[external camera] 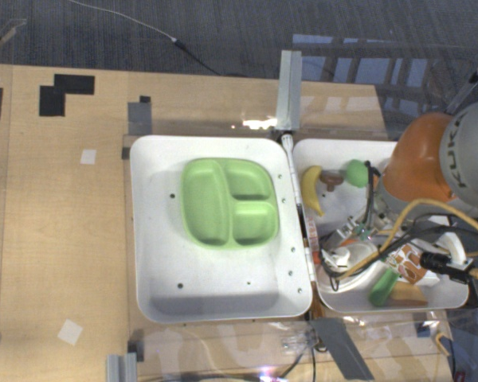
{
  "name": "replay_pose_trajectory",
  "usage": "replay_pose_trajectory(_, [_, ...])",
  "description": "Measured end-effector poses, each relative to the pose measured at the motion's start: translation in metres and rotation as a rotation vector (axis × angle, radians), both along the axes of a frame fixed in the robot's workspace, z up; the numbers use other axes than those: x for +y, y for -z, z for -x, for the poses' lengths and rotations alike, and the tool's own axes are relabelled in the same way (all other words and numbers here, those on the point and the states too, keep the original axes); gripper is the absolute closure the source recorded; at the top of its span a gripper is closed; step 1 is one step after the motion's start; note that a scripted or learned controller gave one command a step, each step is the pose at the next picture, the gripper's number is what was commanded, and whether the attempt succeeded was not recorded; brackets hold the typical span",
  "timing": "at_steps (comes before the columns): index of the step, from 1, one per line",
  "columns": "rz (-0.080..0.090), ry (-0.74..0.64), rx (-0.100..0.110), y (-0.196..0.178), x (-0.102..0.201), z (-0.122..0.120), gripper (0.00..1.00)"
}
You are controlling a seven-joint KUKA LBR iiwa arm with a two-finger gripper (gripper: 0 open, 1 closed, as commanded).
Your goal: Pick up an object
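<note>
Arm (430,161) is lowered into the right bin (334,151), with the gripper (352,241) down among the clutter there: banana (311,189), green ball (356,172), green block (383,286) and an orange-labelled packet (408,265). Gripper state cannot be told, being hidden by cables and wrist, and nothing is seen lifted, so the pick is judged not yet done. Green tray (227,202) sits alone in the left bin (155,237), untouched.
</note>
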State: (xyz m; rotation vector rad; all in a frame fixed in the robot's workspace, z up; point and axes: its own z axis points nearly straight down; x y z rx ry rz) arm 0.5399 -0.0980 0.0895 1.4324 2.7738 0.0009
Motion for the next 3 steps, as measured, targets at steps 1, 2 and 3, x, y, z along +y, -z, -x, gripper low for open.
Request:
replay_pose_trajectory(1, [0.001,-0.019,-0.002,0.0,0.002,0.004,0.0])
replay_pose_trajectory(2, [0.004,-0.02,-0.015,-0.014,0.001,0.0,1.0])
replay_pose_trajectory(3, [0.005,-0.02,-0.016,-0.014,0.001,0.0,0.0])
